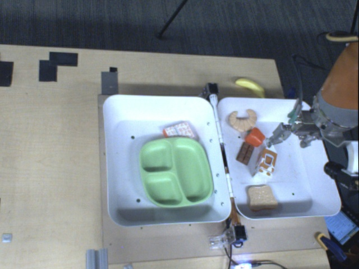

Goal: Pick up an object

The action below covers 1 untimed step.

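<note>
Camera view, nearest first: a slice of bread (262,196) lies at the near edge of the right bin (314,200). Beyond it sit a white packet (267,163), a brown bar (245,153) and an orange block (255,137), crowded together, with a pretzel (242,120) farther back. The gripper (293,129) hovers just right of that cluster, fingers spread and holding nothing. The green tray (175,171) and a red-patterned packet (179,130) lie in the left bin (120,150); a banana (250,86) rests on the bench behind. Best aim, I judge: come straight down on one piece at the cluster's edge, closing across its narrow side.
</note>
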Each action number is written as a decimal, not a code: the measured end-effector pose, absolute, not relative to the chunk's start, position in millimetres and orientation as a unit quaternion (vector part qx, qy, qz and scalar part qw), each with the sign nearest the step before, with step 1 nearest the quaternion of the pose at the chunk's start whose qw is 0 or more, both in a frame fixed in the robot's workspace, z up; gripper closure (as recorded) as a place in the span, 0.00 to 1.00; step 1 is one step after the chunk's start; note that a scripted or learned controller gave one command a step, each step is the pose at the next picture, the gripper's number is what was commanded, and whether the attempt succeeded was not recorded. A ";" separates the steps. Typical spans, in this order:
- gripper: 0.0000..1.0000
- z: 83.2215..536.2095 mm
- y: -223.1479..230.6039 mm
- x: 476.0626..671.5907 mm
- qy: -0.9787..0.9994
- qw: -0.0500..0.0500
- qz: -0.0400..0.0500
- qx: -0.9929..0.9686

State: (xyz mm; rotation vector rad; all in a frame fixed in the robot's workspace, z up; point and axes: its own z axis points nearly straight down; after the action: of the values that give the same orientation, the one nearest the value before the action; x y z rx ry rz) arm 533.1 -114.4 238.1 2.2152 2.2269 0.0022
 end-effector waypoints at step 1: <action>0.00 110.3 -99.2 545.4 0.708 0.001 0.001 0.707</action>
State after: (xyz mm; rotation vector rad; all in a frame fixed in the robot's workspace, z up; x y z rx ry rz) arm 545.4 -99.2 110.3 2.2178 2.2215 0.0037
